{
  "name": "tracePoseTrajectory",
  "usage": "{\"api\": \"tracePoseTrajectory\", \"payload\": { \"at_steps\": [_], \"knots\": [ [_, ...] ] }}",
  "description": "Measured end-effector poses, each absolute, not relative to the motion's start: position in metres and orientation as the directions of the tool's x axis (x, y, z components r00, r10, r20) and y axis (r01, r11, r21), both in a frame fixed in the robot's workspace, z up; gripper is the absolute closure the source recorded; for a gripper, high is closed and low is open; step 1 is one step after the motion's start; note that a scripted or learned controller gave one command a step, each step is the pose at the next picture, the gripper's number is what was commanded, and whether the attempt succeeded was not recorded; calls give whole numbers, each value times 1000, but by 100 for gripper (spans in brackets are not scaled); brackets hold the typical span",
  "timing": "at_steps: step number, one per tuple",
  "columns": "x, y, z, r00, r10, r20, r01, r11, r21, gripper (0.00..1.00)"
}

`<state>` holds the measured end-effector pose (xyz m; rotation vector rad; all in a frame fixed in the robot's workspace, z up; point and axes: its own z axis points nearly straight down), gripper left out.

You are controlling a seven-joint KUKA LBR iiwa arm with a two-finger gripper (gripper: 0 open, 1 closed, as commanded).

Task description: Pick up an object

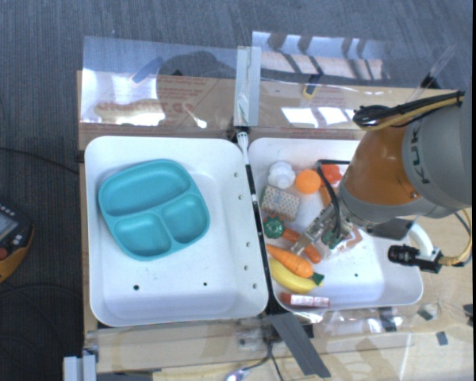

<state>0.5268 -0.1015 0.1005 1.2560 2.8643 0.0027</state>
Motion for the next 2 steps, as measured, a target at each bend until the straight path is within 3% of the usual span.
{"api": "tracePoseTrajectory", "payload": {
  "at_steps": [1,2],
  "knots": [
    [510,-99,91,-274,962,-8,962,274,15,100],
    [570,-17,184,-297,955,-2,955,297,-2,100]
  ]
}}
